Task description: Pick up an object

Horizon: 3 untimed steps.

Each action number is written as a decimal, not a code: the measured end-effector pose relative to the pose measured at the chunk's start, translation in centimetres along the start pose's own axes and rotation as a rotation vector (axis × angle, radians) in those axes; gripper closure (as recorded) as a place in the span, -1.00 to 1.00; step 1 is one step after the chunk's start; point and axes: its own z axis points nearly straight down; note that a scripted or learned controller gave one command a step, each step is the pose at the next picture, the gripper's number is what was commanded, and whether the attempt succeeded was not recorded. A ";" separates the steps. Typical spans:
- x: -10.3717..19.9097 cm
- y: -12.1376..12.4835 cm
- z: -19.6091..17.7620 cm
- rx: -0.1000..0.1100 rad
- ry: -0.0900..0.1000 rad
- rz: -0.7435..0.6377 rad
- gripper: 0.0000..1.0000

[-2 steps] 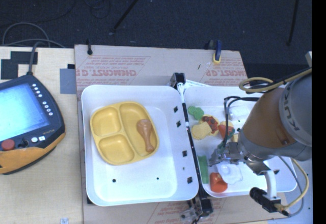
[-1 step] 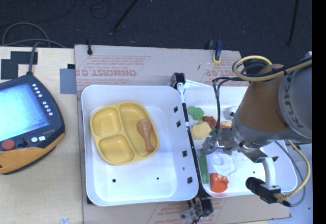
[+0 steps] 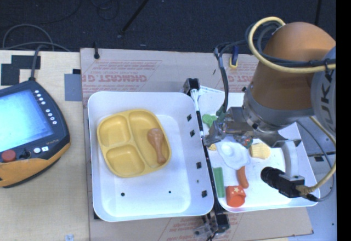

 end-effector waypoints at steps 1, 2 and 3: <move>2.2 0.0 -9.3 0.002 -0.003 0.005 1.00; 5.4 -0.1 -5.4 0.017 -0.006 0.005 1.00; 2.2 -0.5 7.0 0.027 -0.009 0.012 1.00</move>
